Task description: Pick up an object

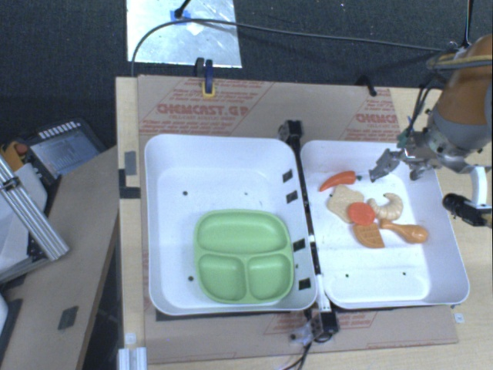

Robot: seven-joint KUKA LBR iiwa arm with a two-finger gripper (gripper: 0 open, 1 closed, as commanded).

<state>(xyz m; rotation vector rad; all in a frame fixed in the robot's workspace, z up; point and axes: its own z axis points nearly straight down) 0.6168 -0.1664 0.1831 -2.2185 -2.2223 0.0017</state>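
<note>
My gripper (399,168) hangs over the far right part of the right bin (431,284), its two dark fingers spread open with nothing between them. Just left of it and lower lies a cluster of toy food: a red chili (337,180), a beige piece (343,202), an orange-red round piece (362,213), a pale curved pastry (389,203), an orange wedge (370,238) and a tan drumstick shape (408,232). The chili's tip is nearest to the left finger (380,167).
The left bin (177,176) holds a green divided plate (245,254) at its front. A black divider (302,206) runs between the bins. The arm's grey body (462,122) stands over the right bin's far right corner. Cables cross the back of the bench.
</note>
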